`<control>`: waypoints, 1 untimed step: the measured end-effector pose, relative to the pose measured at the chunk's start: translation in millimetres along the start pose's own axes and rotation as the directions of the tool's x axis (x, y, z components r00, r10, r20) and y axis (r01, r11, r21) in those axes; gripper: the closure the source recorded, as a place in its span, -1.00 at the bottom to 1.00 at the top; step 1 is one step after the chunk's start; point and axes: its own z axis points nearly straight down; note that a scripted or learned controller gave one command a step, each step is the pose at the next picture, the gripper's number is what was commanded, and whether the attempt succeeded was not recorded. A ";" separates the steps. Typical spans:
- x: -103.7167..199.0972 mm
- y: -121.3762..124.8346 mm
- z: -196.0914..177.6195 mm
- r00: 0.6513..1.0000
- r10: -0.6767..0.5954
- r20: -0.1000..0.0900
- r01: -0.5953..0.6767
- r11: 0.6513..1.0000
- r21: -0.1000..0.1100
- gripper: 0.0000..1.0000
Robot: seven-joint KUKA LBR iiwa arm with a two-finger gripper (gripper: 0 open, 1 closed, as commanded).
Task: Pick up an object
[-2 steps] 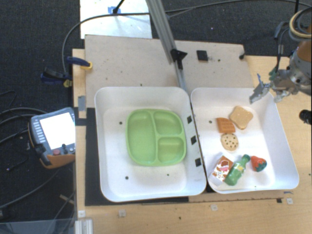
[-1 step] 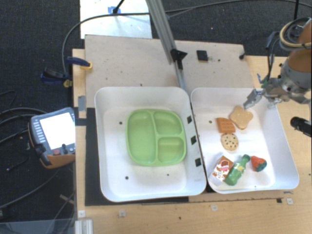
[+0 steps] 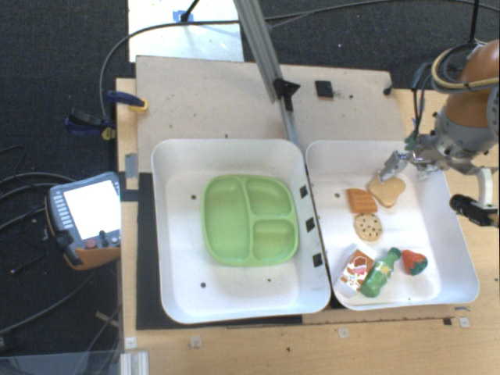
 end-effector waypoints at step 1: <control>-9.0 -0.1 45.9 1.000 0.005 0.000 -0.005 1.000 0.001 -1.00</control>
